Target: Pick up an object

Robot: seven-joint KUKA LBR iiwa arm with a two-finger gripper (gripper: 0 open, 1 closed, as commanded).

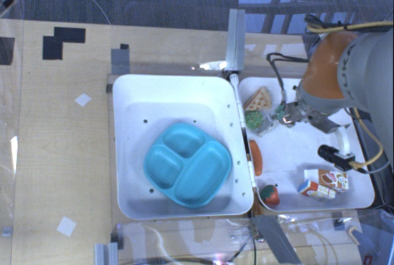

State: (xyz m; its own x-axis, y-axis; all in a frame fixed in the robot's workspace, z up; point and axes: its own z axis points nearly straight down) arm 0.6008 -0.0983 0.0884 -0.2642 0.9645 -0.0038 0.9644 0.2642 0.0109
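The grey arm's gripper [284, 115] hovers just right of a green leafy toy vegetable [254, 120]; jaws' state unclear, so it should centre over it before descending.

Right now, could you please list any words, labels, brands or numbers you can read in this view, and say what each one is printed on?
No text can be read here.
Small carton in the right bin: red and white printing, too small and blurred to read.
Green packet near the bin divider: pattern only, no legible letters.
Blue divided plate in the left bin: no markings visible.
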